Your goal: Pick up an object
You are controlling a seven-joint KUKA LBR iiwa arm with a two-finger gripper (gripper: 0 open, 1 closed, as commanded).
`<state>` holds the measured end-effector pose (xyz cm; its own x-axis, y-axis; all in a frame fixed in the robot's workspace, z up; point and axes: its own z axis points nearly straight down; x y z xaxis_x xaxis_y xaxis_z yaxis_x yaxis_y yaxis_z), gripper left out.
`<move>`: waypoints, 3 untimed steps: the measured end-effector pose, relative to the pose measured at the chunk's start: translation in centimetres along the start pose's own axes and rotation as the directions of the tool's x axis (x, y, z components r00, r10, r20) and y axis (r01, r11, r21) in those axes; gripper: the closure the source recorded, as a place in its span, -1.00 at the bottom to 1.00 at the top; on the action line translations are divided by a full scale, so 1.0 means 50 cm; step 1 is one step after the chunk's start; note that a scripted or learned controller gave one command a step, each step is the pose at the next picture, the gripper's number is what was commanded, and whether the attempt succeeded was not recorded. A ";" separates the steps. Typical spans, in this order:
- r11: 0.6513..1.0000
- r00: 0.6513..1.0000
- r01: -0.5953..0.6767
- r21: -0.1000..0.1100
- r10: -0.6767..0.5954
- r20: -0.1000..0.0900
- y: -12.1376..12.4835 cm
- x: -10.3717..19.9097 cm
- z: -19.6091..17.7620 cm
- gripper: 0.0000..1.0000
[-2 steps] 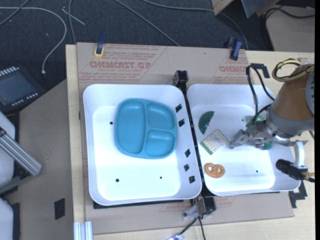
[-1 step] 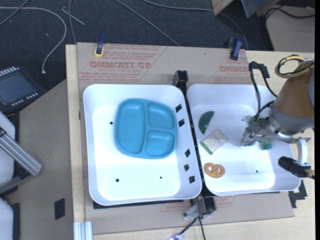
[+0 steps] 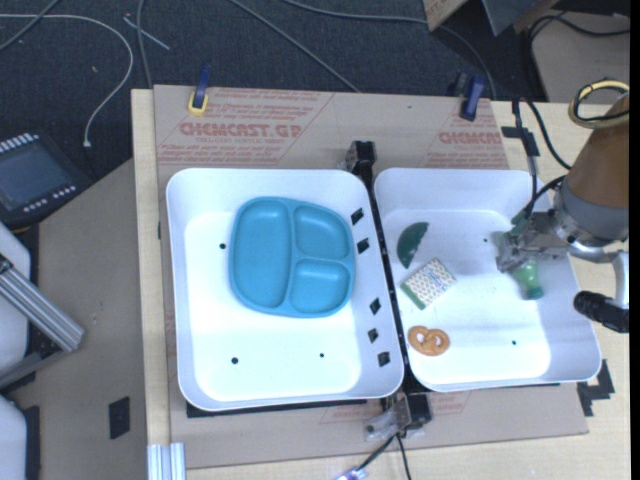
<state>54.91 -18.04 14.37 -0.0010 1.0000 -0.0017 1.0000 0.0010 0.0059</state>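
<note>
Green, small and probably light plastic object (image 3: 529, 280) lies at the right side of the right white bin (image 3: 470, 368), directly under the claw (image 3: 522, 253), whose opening I cannot tell; its narrow middle seems the best grip.

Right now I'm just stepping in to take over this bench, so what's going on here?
The arm reaches into the right bin from the right, its hand low over a small green object near the bin's right side. Whether it grips that object cannot be told. Also in that bin lie a dark green piece, a patterned white square and a pretzel. The left bin holds a blue divided plate.
</note>
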 end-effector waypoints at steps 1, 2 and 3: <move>1.000 1.000 0.000 -0.002 0.000 0.001 0.011 -0.003 -0.129 1.00; 1.000 1.000 0.000 0.003 0.000 -0.001 0.012 -0.004 -0.137 1.00; 1.000 1.000 0.005 0.009 -0.005 -0.006 0.001 0.108 -0.122 1.00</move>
<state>54.93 -12.65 20.45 -0.0057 1.0000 0.0038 1.0000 0.0057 -0.0029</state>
